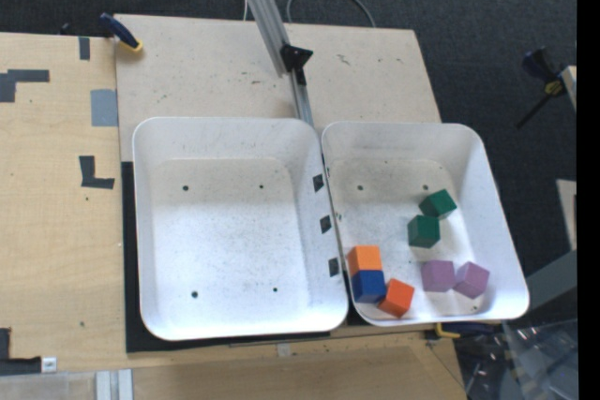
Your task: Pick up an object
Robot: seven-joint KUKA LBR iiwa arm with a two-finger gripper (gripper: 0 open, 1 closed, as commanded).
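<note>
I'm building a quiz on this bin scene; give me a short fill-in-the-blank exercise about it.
1. All the blocks lie in the ___ bin.
2. The blue block sits directly below an ___ block.
3. The number of green blocks is ___.

Missing words: right; orange; two

Seven small blocks [410, 256] cluster in the right bin's [469, 141] near half.

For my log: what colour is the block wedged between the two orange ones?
Blue, clearest in the camera view.
</note>
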